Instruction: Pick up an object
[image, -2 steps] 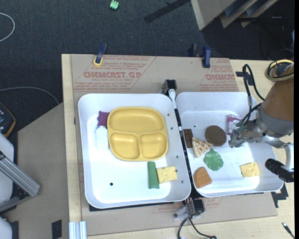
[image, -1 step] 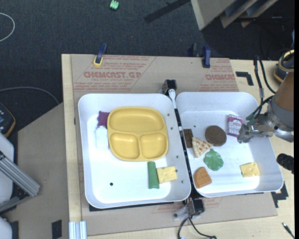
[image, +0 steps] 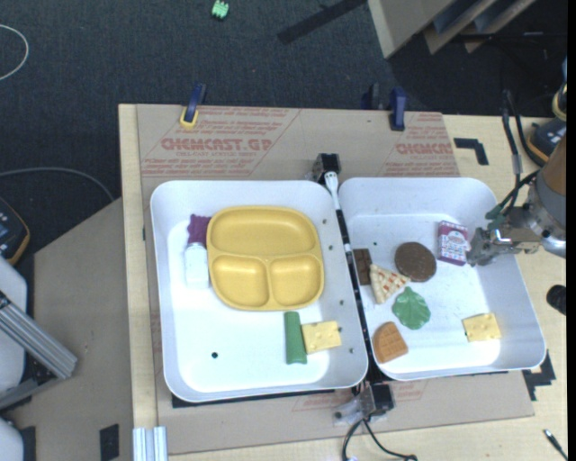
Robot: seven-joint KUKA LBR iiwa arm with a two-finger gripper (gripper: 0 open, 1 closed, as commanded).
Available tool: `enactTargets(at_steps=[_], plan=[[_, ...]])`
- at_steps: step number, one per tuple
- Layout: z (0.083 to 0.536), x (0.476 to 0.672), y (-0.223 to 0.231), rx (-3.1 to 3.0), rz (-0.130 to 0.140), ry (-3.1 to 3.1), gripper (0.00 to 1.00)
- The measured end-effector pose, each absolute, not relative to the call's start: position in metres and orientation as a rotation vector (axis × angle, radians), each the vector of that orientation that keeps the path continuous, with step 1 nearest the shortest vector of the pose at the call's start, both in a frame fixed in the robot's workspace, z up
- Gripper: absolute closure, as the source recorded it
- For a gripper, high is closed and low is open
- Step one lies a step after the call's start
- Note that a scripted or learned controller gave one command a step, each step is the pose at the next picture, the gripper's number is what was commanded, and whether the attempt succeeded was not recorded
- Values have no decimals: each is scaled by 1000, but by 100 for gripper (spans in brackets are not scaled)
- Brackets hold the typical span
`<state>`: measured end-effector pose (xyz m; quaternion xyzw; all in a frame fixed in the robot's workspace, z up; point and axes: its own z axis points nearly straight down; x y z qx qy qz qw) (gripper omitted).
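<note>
Left bin (image: 171, 297): yellow tray (image: 265, 255); right bin (image: 517, 306): perhaps 7 toy foods.

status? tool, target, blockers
Tool low at right bin's right edge. Pink packet beside it, not seen held. Brown disc nearby.

Dark carpeted floor (image: 108, 54) surrounds the worktop (image: 270, 144); a pale wooden furniture piece (image: 441, 22) stands beyond its far right corner; white cable (image: 54, 176) trails left.
</note>
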<state>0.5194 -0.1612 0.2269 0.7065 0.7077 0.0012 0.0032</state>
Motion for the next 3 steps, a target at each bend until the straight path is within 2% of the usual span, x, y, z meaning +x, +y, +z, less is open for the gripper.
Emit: enactTargets(at_steps=[2, 3], plan=[[235, 517, -39, 2215, 2, 2233, 100], [220, 516, 15, 2218, -2, 2231, 100]])
